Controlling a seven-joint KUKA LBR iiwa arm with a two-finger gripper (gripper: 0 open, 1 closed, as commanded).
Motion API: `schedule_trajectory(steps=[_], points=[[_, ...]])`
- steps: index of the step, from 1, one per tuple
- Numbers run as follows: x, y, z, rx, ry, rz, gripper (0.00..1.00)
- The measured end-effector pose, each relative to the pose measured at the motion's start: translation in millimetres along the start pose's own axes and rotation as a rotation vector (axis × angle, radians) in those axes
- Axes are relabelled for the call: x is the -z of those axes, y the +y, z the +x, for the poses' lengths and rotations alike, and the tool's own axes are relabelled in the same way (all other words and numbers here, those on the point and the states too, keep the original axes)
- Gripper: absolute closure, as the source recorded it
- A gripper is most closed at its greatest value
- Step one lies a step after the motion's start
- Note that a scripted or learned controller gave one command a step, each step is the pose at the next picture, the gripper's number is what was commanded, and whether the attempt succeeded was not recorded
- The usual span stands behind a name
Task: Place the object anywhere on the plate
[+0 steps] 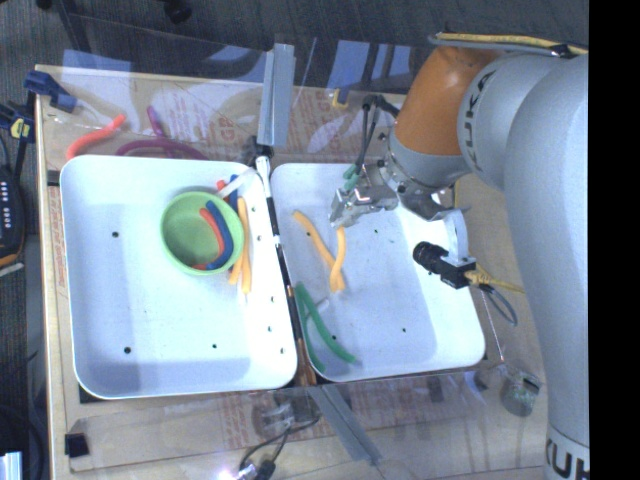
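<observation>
Object: thin orange plastic strip [330,248], centre frame; judged light, flexible, slippery.
Hold: mid-length advised.
Plate: green round plastic plate [202,232].
Gripper [350,206]: state cannot be told.

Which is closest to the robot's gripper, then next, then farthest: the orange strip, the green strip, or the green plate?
From the gripper, in the camera view:
1. Orange strip, just below it in the right bin.
2. Green strip, at that bin's lower left corner.
3. Green plate, across in the left bin.
</observation>
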State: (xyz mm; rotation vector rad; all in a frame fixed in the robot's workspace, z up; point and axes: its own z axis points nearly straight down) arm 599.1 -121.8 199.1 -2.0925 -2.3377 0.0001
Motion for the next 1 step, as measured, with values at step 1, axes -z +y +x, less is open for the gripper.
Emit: schedule_trajectory(steps=[1], points=[[0.1, 0.0, 0.0, 0.0, 0.0, 0.0, 0.0]])
